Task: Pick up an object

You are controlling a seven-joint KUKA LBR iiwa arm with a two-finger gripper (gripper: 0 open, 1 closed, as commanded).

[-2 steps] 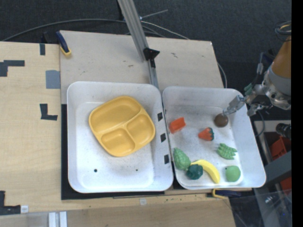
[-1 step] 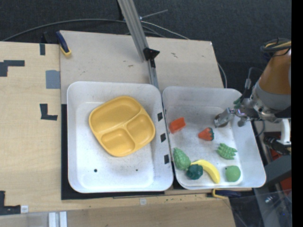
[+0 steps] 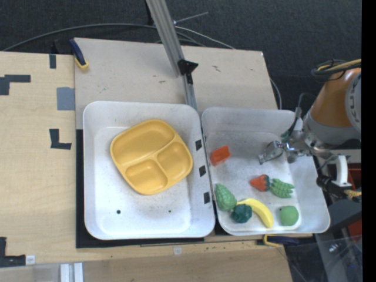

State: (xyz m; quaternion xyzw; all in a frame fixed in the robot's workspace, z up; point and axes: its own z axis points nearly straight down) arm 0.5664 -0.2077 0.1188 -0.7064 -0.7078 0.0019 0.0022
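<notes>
The right bin [image 3: 247, 119] holds several toy foods: an orange-red block [image 3: 220, 154], a red strawberry-like piece with green leaves [image 3: 271, 184], a light green leafy piece [image 3: 224, 195], a dark green piece [image 3: 241, 213], a yellow banana [image 3: 259, 211] and a green apple [image 3: 288, 215]. My gripper [image 3: 271, 152] hangs over the bin's right part, above the strawberry piece, with nothing visible between its fingers. The grey arm with its orange band [image 3: 335, 107] comes in from the right.
The left bin [image 3: 97, 175] carries a yellow divided plate [image 3: 151, 155]. A metal pole [image 3: 167, 31] slants across the back of the bench. A blue and yellow clamp [image 3: 78, 54] sits at the back left.
</notes>
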